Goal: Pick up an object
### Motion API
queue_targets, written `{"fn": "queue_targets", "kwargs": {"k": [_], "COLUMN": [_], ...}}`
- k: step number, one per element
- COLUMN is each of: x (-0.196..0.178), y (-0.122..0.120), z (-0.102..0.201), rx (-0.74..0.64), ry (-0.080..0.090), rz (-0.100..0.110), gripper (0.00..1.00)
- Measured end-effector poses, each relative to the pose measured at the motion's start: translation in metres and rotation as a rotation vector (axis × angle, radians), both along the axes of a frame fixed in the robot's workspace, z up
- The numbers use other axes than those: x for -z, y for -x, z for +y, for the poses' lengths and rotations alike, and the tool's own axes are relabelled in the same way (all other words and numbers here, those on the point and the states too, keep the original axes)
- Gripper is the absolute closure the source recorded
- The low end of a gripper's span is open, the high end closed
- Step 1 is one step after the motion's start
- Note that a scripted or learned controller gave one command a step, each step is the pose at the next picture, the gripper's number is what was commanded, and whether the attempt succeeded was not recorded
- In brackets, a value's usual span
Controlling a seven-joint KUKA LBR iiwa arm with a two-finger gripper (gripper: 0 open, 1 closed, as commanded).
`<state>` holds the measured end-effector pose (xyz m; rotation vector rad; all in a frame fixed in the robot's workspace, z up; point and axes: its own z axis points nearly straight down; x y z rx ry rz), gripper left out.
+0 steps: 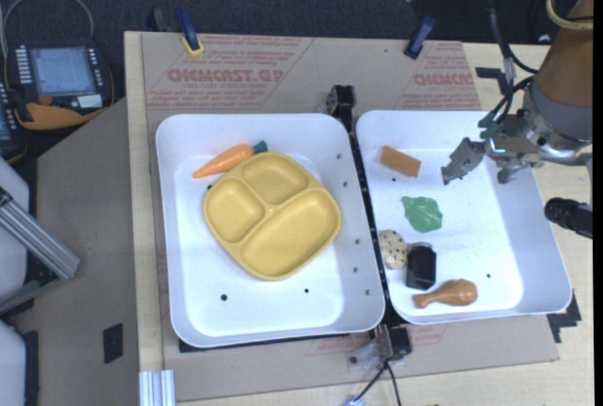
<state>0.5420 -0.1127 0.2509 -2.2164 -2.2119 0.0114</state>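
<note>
Nothing had been picked up yet, judging by how things lay; every candidate sat on a bin floor. In the left bin (179,235) a carrot (223,160) lay against the upper edge of a yellow divided plate (271,216). In the right bin (528,272) an orange-brown block (400,161) rested near the upper left corner, a green lump (422,213) sat just below it, and lower down a speckled cookie (394,250) touched a small black object (420,266), with a brown drumstick-shaped piece (447,295) just beneath them. The whole grasp and lift remained to be done.

The arm (565,74) reached in from the right, its orange band above the wrist, bent over the upper part of the right bin. The tool (482,159) hovered to the right of the orange-brown block, apart from it, with its fingers spread and nothing between them. The block and the green lump looked like the nearest targets.
</note>
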Motion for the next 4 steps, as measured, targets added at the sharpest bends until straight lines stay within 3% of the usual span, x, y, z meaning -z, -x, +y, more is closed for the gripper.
{"fn": "queue_targets", "kwargs": {"k": [1,2,4], "x": [-0.006,0.038,0.163], "y": [-0.002,-0.003,-0.006], "z": [0.0,0.004,0.01], "rx": [-0.003,-0.002,-0.003], "ry": [0.002,0.0,-0.001], "rz": [-0.012,-0.006,-0.004], "gripper": [0.0,0.0,0.0]}}
